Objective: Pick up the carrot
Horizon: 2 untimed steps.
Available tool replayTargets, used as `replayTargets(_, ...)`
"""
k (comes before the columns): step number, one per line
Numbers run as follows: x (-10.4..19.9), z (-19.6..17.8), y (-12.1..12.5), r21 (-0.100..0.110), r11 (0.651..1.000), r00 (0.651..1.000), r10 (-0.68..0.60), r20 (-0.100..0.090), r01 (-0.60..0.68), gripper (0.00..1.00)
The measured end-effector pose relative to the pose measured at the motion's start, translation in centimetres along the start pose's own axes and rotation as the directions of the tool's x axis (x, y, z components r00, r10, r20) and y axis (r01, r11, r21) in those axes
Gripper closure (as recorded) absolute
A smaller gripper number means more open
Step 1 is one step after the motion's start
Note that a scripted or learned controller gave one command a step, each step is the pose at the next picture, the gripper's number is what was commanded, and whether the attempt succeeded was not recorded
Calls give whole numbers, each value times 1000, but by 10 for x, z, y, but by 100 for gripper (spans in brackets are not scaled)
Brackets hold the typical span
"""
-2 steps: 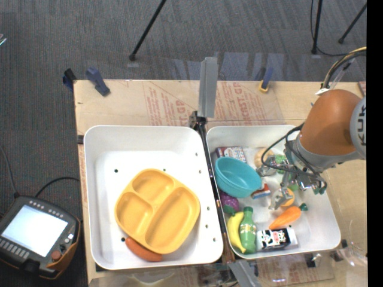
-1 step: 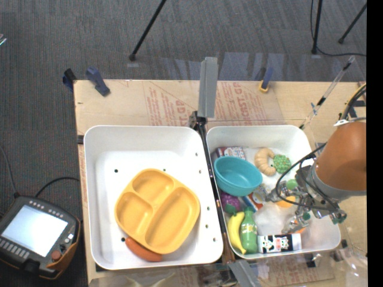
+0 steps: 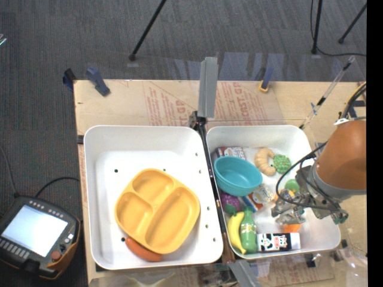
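Carrot (image 3: 292,226) shows as a scrap of orange at about five o'clock in the right bin (image 3: 299,134), just above the milk carton (image 3: 277,241), with the gripper (image 3: 291,213) lowered straight onto it from the three o'clock side, its grasp impossible to tell

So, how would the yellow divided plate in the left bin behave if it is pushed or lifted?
The yellow plate looks like moulded plastic, so probably stiff and light. Its near edge seems to lie over an orange-red thing, so it may rock or tilt when pushed.
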State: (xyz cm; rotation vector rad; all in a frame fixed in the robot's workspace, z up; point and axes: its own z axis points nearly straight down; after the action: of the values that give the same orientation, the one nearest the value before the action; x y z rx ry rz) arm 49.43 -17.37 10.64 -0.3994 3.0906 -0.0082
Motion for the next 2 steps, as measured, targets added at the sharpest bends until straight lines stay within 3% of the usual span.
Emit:
replayTargets(1,14,-93,-37,-13,932,932,-363,-15,363,100)
replayTargets(2,-2,-183,-14,-16,836,836,-549,-10,549,100)
